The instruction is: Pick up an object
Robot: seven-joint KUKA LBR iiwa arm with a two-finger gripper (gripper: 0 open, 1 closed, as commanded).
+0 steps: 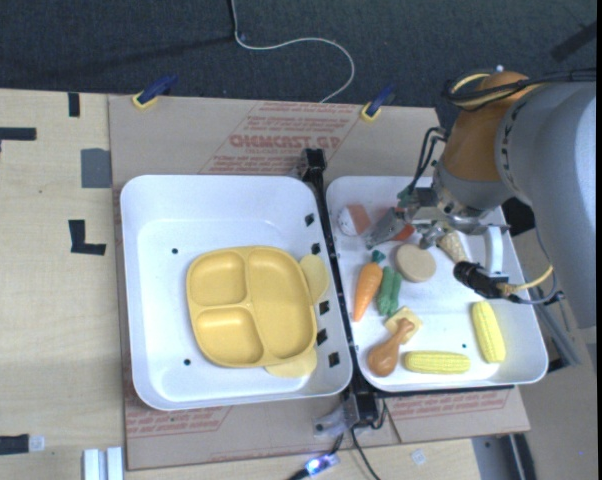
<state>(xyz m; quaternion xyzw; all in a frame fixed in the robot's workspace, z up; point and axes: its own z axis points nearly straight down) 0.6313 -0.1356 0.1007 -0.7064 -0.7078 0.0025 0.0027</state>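
Two white bins share the surface; my hand (pixel 413 230) hovers near the right bin's (pixel 521 368) far-left corner, grip unclear, nothing visibly lifted yet.

Dark grey carpet (pixel 101 18) beyond bench; white cable (pixel 291 43) looping across it; cardboard sheet (pixel 261 138) on wooden benchtop (pixel 41 298).

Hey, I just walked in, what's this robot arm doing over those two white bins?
The grey arm with the orange band reaches into the right white bin, its gripper low over the far end, near a small red-and-white piece and a round tan disc. Nothing is visibly held. Also in that bin lie an orange toy carrot, a green toy vegetable, a brown toy drumstick and two yellow toy corn cobs. The left white bin holds a yellow divided plate.
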